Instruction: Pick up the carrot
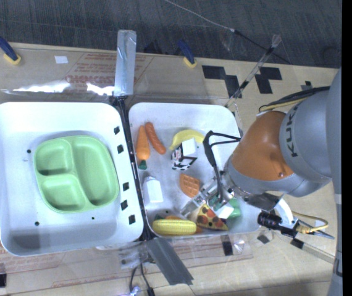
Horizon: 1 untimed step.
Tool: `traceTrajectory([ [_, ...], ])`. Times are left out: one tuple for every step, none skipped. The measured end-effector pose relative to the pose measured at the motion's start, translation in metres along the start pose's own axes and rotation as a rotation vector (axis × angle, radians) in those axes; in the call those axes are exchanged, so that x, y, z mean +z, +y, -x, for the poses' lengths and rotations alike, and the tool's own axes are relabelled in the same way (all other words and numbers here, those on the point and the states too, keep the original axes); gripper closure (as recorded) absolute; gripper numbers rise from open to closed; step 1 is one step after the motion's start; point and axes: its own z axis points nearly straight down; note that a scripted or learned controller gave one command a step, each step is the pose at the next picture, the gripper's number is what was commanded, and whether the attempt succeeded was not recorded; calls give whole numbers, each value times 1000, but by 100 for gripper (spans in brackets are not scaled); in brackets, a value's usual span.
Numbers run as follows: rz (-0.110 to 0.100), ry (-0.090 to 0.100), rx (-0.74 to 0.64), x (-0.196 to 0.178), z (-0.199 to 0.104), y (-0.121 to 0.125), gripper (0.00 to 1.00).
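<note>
Your gripper point(212, 201) hangs low in the near right part of the right bin point(163, 113), over a pizza slice point(208, 216) beside the corn cob point(175, 227); you cannot tell how it stands. The carrot point(142, 145) lies well apart at that bin's left wall, long axis running far to near, green stem end nearest you. The left bin point(9, 165) holds a green divided plate point(75, 172).

Orange carrot point(142, 144) lying lengthwise, right bin's left wall.
</note>
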Motion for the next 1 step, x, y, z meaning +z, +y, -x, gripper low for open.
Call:
traceTrajectory([
  [0,1,149,0,-20,15,0],
])
